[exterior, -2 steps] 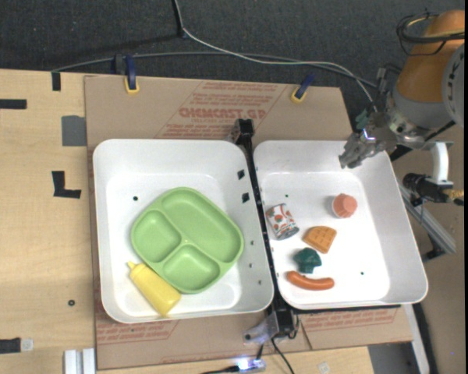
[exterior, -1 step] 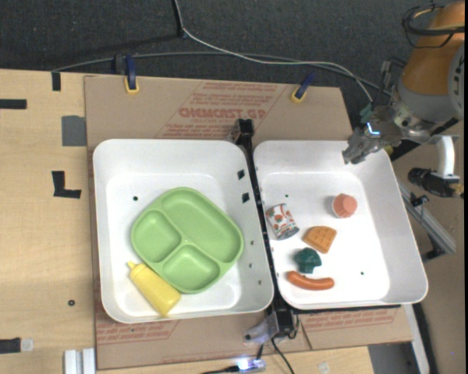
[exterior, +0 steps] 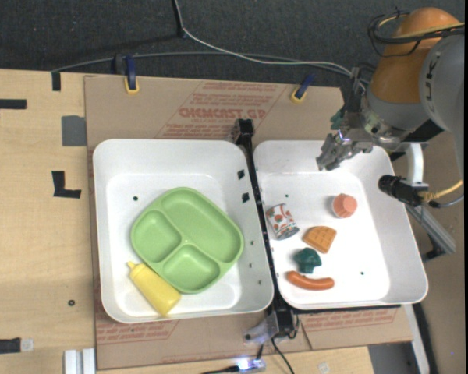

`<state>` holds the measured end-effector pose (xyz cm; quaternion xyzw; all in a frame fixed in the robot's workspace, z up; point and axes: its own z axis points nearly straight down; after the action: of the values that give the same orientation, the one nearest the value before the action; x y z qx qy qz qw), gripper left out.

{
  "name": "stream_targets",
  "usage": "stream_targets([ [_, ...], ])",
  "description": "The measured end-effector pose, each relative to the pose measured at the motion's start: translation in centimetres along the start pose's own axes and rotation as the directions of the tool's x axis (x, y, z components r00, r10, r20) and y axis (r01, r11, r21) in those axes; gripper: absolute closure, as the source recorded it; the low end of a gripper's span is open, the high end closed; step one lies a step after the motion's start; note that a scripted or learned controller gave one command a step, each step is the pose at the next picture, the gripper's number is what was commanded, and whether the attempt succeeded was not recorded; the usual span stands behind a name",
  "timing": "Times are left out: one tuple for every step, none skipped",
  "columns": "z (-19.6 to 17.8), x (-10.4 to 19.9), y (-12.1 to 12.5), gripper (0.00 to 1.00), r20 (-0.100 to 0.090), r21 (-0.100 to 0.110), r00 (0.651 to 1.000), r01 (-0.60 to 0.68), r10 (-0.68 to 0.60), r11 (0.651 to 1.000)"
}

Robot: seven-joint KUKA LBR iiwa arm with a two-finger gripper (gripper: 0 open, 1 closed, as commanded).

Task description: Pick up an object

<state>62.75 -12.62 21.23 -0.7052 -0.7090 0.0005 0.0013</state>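
The right bin (exterior: 390, 283) holds several small toys: a pink round piece (exterior: 344, 205), an orange waffle (exterior: 320, 238), a small can (exterior: 281, 221), a green broccoli (exterior: 310, 260) and a red sausage (exterior: 310, 282). My gripper (exterior: 331, 156) hangs over the back of that bin, above and behind the pink piece, apart from every toy. Nothing shows between its fingers.
The left bin (exterior: 109, 170) holds a green divided plate (exterior: 187, 240) and a yellow bottle (exterior: 152, 288) at its front left. A black divider (exterior: 253, 185) runs between the bins. Clamps (exterior: 129, 80) and a cable lie at the bench's back.
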Motion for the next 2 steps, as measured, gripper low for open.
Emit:
stream_targets([
  [0.6, 4.5, -0.9, 1.0, 0.0, 0.001, 1.0, 0.0, 0.0, 1.0],
  [1.3, 9.7, -2.2, 1.0, 0.0, 0.001, 1.0, 0.0, 0.0, 1.0],
])
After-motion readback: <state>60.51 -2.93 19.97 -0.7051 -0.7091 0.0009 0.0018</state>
